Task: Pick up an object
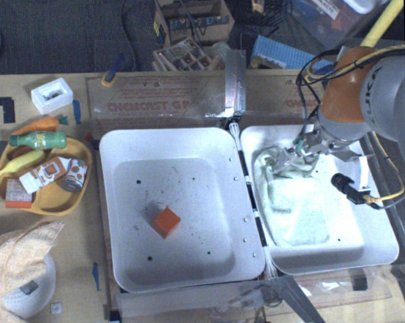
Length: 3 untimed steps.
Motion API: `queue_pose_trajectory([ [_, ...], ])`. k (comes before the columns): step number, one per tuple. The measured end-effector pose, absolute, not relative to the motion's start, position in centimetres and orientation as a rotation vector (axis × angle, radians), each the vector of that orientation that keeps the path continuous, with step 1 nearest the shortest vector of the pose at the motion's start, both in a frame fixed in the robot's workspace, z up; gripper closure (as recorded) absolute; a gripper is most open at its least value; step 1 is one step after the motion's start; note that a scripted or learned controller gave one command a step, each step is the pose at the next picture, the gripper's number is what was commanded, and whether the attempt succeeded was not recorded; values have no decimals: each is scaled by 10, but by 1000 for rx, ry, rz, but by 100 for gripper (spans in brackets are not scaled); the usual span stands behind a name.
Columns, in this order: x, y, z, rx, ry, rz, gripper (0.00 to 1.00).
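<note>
1. Bright, even overhead light; the white bins (188, 141) glare, the right one near washed out.
2. A short soft shadow sits just left of the orange block (167, 222).
3. Overall slightly soft focus; the upper background is dim.

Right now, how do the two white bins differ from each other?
The left bin holds an orange block near its middle; the right bin holds a pale, crumpled cloth. The left bin has dark specks on its floor, while the right bin's floor is largely covered by the cloth. The gripper hangs over the right bin's far end, not over the left bin. Both are shallow, white and sit side by side.
</note>
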<state>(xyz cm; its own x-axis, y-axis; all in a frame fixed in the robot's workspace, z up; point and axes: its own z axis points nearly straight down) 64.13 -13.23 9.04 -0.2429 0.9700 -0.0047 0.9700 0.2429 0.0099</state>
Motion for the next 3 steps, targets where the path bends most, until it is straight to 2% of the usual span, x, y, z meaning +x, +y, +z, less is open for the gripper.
queue_pose_trajectory([
  [1, 610, -156, 90, 1515, 2742, 6, 0],
  [2, 612, -158, 102, 1519, 2734, 11, 100],
  [3, 637, -84, 208, 1682, 2649, 2, 100],
])
